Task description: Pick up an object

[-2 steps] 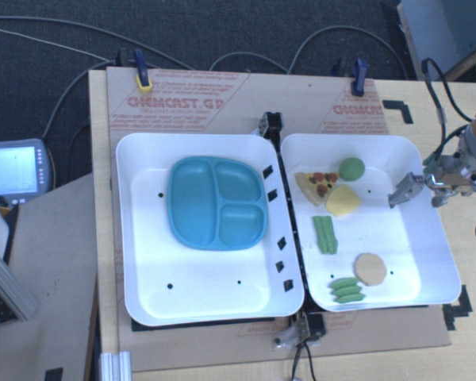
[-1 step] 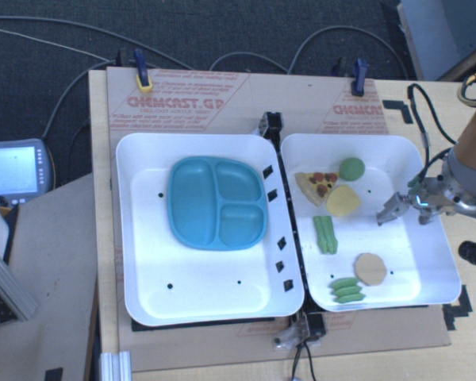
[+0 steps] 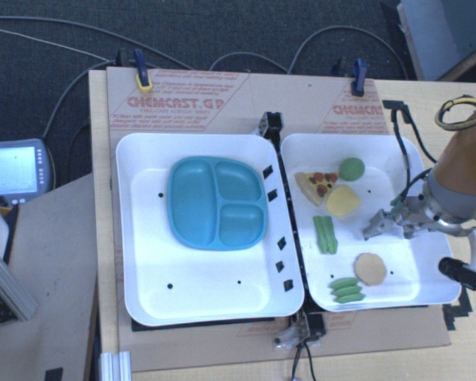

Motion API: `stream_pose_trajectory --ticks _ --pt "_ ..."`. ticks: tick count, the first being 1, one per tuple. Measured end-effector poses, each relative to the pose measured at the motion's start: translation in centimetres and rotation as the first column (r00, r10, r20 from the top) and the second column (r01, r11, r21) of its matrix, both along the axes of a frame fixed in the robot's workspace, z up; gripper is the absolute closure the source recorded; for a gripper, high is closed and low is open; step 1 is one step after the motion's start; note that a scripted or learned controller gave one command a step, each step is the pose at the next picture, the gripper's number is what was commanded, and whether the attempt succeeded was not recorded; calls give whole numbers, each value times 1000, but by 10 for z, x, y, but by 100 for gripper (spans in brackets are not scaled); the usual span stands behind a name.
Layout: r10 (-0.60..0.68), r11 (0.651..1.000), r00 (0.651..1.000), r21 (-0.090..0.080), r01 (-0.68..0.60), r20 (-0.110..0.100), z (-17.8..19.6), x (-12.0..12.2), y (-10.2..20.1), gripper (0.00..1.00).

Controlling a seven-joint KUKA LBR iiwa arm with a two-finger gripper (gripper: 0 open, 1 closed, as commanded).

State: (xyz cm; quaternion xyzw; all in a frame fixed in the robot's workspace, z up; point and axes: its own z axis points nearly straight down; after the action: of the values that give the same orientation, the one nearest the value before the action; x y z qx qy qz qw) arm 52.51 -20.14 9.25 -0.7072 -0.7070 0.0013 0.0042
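My gripper (image 3: pixel 387 227) hangs low over the right bin (image 3: pixel 404 292), in its right-hand middle, and stands open with nothing between its fingers. Just below and left of it lies a round tan cookie (image 3: pixel 370 269). A yellow piece (image 3: pixel 343 201) sits to its upper left, with a green ball (image 3: pixel 351 168) and a pizza slice (image 3: pixel 317 185) beyond. A green bean (image 3: pixel 325 234) lies to the left of the gripper, and a green pea pod (image 3: pixel 347 290) rests near the bin's front edge.
The left bin (image 3: pixel 143 284) holds a blue divided plate (image 3: pixel 218 203). A black divider strip (image 3: pixel 282 213) runs between the bins. Two clamps (image 3: pixel 143 74) grip the bench's far edge, and cables trail behind it.
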Motion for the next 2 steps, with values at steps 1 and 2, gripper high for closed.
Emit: stream_pose_trajectory --ticks 1,2 --pt "1 1000 1000 -1 -1 3 -8 0 1 0" --pt "1 1000 1000 -1 -1 6 4 1 0 100"
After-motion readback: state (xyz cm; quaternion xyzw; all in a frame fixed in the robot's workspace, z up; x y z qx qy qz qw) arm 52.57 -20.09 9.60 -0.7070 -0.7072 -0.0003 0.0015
